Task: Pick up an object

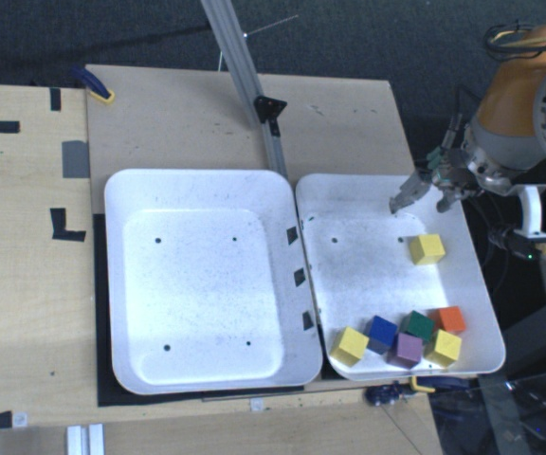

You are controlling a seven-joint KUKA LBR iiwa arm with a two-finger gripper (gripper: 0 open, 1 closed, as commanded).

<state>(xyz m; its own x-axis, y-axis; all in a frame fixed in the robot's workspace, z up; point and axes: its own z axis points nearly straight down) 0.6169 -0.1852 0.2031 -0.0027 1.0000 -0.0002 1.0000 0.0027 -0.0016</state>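
Nearest to us, along the front edge of the right bin [349, 197], we see a row of small blocks. A yellow block [351, 345] sits at the left end, with a blue block [382, 333] just beside it. A purple block [409, 349] touches a green block [419, 326] behind it. To the right lie another yellow block [446, 348] and an orange block [451, 319], close against the green one.

Farther back in the same bin, a lone yellow block [427, 248] rests well apart from the row, near the right wall.

The left bin [121, 197] sits alongside, its wall touching the right bin's.

Beyond the lone block, the gripper [427, 193] hangs over the far right corner of the right bin. Its two fingers are spread apart, pointing down and to the left, with nothing between them. Behind it we see the arm [515, 112], grey with an orange band, reaching in from the right.
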